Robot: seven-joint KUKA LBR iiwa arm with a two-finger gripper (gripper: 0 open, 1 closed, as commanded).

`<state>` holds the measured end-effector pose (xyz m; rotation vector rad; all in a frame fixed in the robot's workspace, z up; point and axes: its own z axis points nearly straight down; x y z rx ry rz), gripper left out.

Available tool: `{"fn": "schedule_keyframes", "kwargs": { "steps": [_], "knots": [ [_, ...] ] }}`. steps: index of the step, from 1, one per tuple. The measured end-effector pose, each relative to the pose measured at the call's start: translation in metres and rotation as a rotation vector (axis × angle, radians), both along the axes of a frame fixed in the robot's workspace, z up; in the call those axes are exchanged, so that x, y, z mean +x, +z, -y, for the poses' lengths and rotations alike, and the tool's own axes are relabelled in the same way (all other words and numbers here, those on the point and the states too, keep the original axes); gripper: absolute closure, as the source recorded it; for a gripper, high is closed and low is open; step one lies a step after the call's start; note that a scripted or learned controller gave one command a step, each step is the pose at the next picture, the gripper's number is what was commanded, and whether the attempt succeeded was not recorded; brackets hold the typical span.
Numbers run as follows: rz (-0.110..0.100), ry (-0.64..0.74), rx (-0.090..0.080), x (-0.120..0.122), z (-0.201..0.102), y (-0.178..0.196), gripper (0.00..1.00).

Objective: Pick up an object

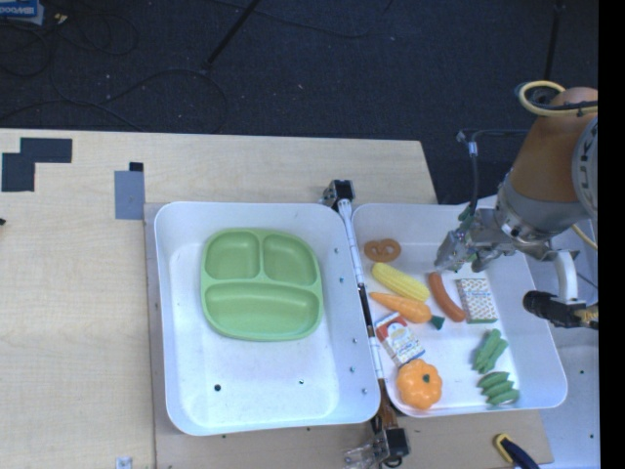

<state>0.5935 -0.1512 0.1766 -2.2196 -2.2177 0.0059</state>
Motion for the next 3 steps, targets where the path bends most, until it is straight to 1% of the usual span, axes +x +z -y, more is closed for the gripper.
{"fn": "schedule_keyframes", "kwargs": {
  "steps": [1, 2, 3],
  "knots": [
    [0.001, 0.002, 0.001, 0.005, -0.063, 0.011, 1.0],
    [0.0, 0.002, 0.001, -0.019, -0.094, 0.02, 1.0],
    [0.0, 0.002, 0.001, -0.019, -0.094, 0.02, 0.0]
  ]
}}
